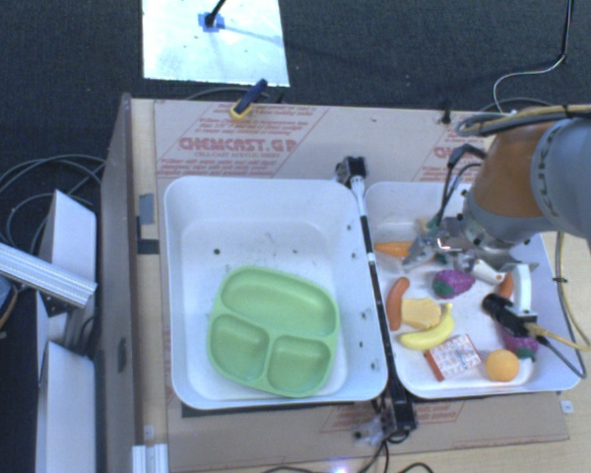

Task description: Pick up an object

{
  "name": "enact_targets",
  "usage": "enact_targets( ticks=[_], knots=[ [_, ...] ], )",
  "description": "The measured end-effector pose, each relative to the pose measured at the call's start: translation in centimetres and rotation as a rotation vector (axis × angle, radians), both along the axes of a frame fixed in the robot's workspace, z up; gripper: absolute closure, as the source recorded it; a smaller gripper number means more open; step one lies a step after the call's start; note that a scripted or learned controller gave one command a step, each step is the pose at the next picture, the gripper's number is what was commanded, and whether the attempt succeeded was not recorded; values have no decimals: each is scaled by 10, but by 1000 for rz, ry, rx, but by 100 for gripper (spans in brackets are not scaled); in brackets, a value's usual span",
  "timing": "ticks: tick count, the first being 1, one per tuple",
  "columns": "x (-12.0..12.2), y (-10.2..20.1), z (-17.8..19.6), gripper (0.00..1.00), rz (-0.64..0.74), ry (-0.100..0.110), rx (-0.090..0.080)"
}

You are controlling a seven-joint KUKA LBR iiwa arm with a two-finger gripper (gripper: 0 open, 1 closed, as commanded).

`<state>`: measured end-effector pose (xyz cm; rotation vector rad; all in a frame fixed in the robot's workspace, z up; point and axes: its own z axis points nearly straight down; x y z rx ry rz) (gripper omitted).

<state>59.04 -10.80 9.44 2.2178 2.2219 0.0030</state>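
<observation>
Hovering over my right bin, the pincer sits just above the purple toy, carrot beside it, banana below; I cannot tell its grip.

Scene is evenly and brightly lit from above; no strong directional source can be made out. The two white bins are rendered near overexposed, with detail on their walls washed out. Only soft, short shadows are cast, e.g. under the green tray. Mild glare is seen on the pale sheet at top. The dark floor is kept underexposed. Focus is slightly soft overall; small items are left blurred.
</observation>
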Motion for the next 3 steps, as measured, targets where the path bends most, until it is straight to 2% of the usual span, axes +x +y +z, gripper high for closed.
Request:
enact_targets(
  ticks=[1,2,3],
  knots=[
    [-52,17,-10,0,-1,3,0],
    [-50,16,1,100,-1,-2,0],
    [-25,88,106,100,3,-2,1]
  ],
)
